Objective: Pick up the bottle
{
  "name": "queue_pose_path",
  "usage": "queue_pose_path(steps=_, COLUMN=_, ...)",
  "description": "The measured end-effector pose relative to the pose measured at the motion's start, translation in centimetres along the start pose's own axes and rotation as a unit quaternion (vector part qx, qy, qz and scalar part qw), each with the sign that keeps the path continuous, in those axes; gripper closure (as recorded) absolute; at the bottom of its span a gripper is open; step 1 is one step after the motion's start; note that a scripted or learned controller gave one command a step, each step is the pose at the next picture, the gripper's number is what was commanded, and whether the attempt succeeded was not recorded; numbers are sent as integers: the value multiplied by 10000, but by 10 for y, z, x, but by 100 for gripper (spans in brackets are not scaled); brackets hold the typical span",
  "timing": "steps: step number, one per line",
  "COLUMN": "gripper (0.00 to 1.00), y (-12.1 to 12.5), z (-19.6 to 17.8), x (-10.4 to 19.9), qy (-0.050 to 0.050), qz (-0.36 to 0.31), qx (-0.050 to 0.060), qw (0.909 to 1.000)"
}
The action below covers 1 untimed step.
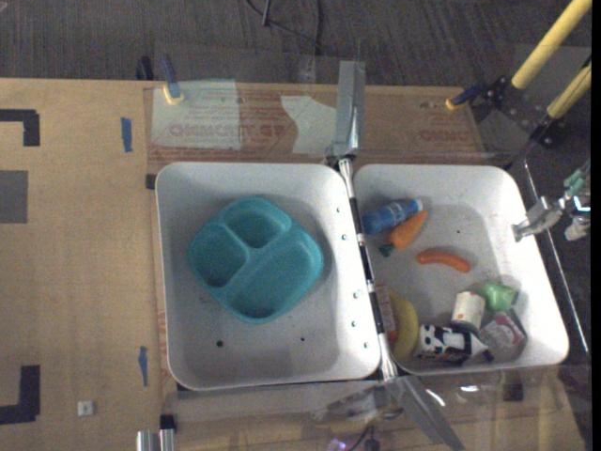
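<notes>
The bottle (389, 216) is small and blue with a pale cap. It lies on its side in the far left corner of the right bin (470, 178), touching an orange carrot (409, 230) just in front of it. My gripper (547, 216) shows as a grey metal part with teal bits at the right bin's right rim. It is well to the right of the bottle, and nothing is seen in it.
The right bin also holds an orange sausage (443, 260), a banana (405, 322), a cow-patterned carton (449, 342), a white cup (468, 308), a green toy (499, 295) and a small packet (505, 334). A teal divided plate (257, 258) lies in the left bin (188, 346). Yellow-handled clamps (554, 36) stand at the far right.
</notes>
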State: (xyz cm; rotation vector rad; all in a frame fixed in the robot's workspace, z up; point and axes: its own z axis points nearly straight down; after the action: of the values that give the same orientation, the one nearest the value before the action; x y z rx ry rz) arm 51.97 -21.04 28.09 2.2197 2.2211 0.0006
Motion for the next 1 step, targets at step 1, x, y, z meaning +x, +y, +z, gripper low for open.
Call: queue_pose_path(steps=1, gripper=0, y=-41, z=143, x=-14, qy=3, qz=-789, qx=0, qw=9969)
